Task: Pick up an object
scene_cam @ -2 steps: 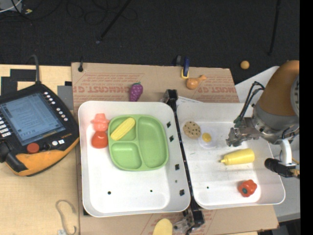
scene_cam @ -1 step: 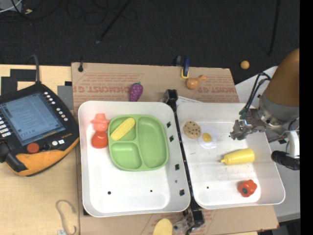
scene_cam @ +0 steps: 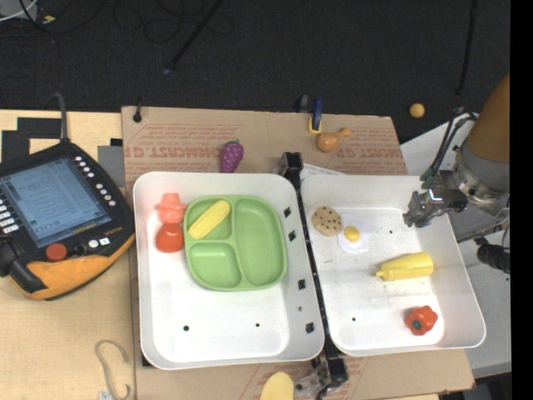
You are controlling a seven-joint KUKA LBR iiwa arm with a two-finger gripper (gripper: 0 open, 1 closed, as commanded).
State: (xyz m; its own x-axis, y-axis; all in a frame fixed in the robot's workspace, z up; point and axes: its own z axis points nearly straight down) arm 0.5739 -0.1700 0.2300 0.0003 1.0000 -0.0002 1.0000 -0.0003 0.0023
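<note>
Cardboard (scene_cam: 266, 144) under the bins showing red print, upside down, partly reading "CHEMCREST". Yellow banana (scene_cam: 405, 267) lying flat in the right bin (scene_cam: 466, 323), long axis running nearly left-right, right end tilting slightly up-frame, between cookie (scene_cam: 326, 220) and red pepper (scene_cam: 422, 320). Gripper (scene_cam: 416, 213) hovering above the bin's right rear area, apart from the banana; finger state not discernible.
</note>
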